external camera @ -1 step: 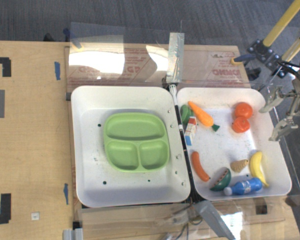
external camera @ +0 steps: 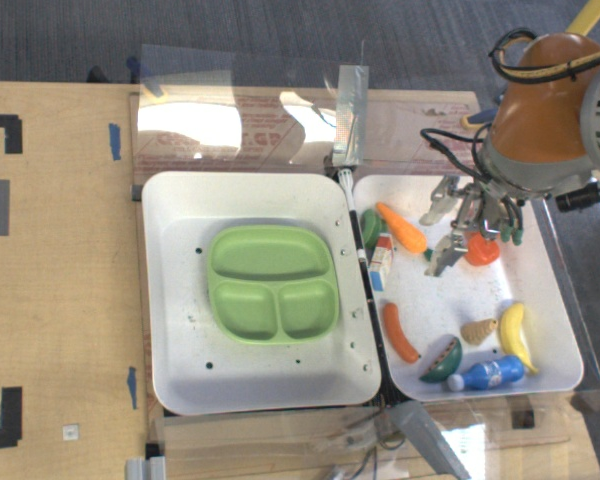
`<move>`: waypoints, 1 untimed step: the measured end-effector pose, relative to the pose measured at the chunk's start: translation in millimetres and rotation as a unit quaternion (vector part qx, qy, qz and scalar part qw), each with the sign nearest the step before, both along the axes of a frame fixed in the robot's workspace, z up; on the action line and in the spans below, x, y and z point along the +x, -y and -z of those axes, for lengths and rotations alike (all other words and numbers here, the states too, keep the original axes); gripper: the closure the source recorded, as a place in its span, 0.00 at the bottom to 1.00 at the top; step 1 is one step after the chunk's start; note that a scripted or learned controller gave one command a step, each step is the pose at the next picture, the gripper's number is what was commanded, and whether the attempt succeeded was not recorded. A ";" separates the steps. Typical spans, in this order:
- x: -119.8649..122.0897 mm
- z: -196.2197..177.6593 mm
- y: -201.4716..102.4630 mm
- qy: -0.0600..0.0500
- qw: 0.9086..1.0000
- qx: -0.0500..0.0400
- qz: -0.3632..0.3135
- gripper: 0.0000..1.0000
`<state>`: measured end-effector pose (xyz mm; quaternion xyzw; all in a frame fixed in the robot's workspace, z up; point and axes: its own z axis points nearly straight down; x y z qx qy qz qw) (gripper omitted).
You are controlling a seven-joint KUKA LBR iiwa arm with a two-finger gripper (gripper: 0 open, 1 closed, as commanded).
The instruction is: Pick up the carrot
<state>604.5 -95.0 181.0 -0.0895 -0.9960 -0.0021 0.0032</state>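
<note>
1. Left bin [external camera: 170, 298]: holds a green divided plate [external camera: 273, 283] at its middle; no part in the task, judging by the task sentence.
2. Along the right bin's [external camera: 555, 313] left wall: a green vegetable [external camera: 370, 230] and a small carton [external camera: 381, 258], both just left of the carrot.
3. Carrot [external camera: 402, 227]: lying at a slant in the far-left part of the right bin, resting on the floor, not lifted; pick-up apparently not yet done.
4. Nearer, a red-orange sausage-like piece [external camera: 399, 332] and a watermelon slice [external camera: 442, 359]; well apart from the carrot.
5. Gripper [external camera: 458, 238]: hanging just right of the carrot, over a red tomato-like piece [external camera: 483, 251]; open or closed, cannot tell; nothing seen held.
6. Near-right corner: a brown piece [external camera: 478, 330], a banana [external camera: 516, 334], a blue bottle [external camera: 490, 373]; out of the way.
7. Left to do, likely: shift left, descend, grasp, lift; crowding by vegetable and carton the main hindrance.
</note>
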 end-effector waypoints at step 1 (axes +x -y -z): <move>32.8 83.9 14.1 0.006 0.996 -0.003 0.084 0.00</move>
